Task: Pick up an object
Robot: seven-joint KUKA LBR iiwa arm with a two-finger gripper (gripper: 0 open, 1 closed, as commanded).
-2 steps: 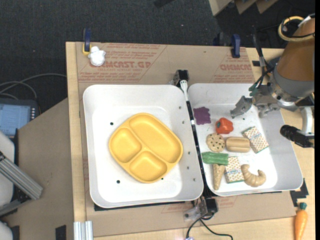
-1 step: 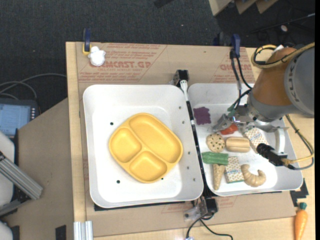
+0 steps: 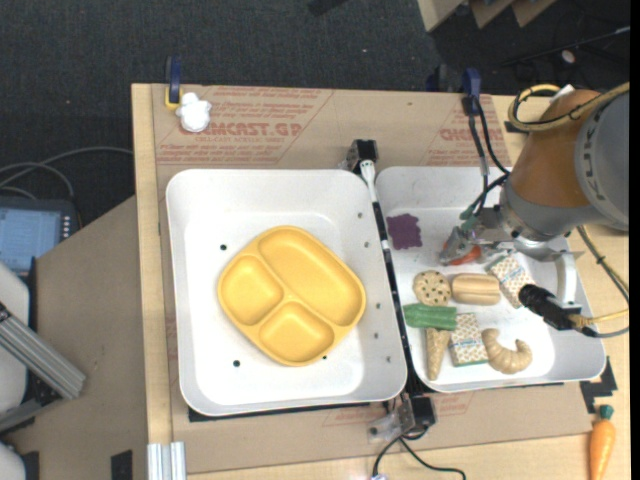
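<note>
Sitting side by side on the bench, the left bin (image 3: pixel 190 268) and the right bin (image 3: pixel 420 183) share a middle wall, which serves as the landmark for everything else. Left of that wall, a yellow divided plate (image 3: pixel 290 293) lies near the middle of the left bin. Right of it, the grey arm (image 3: pixel 570 168) reaches down over the right bin's far half, and the gripper (image 3: pixel 470 240) sits low among the toys; how it stands cannot be told. A hot dog bun (image 3: pixel 475 289), croissant (image 3: pixel 508 353) and green pickle (image 3: pixel 430 316) lie just right of the wall, beside a cookie (image 3: pixel 431 287) and purple piece (image 3: pixel 404 231).
</note>
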